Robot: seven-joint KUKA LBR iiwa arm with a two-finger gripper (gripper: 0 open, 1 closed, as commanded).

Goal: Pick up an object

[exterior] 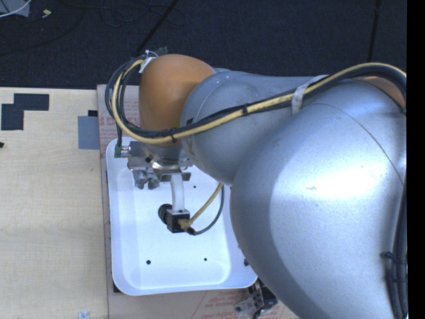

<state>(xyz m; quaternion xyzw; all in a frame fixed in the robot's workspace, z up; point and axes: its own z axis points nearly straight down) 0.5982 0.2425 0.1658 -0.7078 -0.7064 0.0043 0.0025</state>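
Observation:
My gripper (150, 180) hangs below the orange wrist band (166, 85), low over the far end of a shallow white bin (133, 258). The bin's floor shows a few small dark dots and no loose object that I can make out. The arm's big grey body (319, 198) covers the right of the view and hides whatever lies under it.
A pale wooden bench top (46, 205) stretches to the left of the bin, with black patches (23, 108) and a grey patch (87, 131) near its far edge. Brown cardboard (219, 304) shows beneath the bin's near rim.

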